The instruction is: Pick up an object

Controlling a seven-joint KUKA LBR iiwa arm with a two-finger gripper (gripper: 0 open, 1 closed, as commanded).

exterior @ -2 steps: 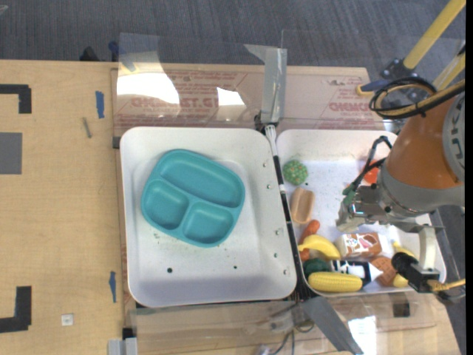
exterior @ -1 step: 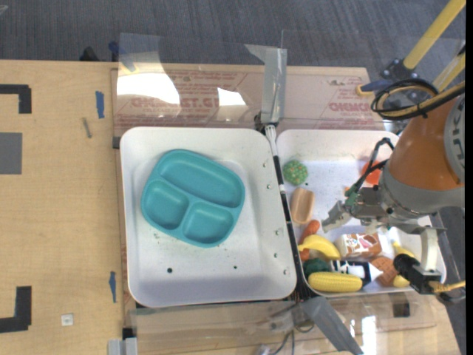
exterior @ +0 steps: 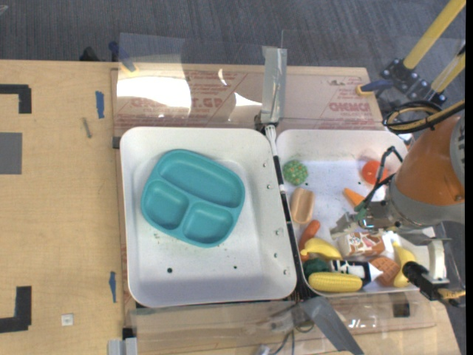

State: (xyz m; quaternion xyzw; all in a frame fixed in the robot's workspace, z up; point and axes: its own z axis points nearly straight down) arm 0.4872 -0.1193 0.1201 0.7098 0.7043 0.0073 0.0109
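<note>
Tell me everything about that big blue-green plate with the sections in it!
The teal plastic divided plate lies flat in the left white bin, turned at a slant. It is a rounded rectangle with three hollow compartments: one long one along the upper side and two smaller ones below. It looks smooth, and no food lies in it. Only the bin floor touches it; the gripper is away over the right bin.

Grey arm (exterior: 423, 211), broad orange band, black cable, metallic end effector (exterior: 360, 224)
</note>
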